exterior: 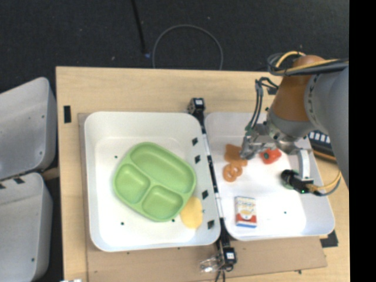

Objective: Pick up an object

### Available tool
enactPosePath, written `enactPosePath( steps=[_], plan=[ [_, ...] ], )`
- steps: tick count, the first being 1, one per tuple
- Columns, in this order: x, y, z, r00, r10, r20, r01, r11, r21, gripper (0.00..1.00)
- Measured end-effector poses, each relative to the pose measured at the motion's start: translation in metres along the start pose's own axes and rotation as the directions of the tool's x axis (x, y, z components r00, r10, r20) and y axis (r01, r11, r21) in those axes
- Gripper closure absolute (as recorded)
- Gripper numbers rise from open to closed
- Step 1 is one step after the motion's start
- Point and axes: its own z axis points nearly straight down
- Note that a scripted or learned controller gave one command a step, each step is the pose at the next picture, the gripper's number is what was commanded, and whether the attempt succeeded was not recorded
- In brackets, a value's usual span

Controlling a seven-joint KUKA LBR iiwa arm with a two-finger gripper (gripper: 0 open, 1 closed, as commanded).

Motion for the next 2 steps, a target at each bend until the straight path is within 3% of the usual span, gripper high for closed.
enactPosePath(
  steps=[2],
  plan=[
    [-0.003,0.001,-0.119,1.000,-0.005,0.000,0.005,1.000,-0.005,1.00]
  ],
)
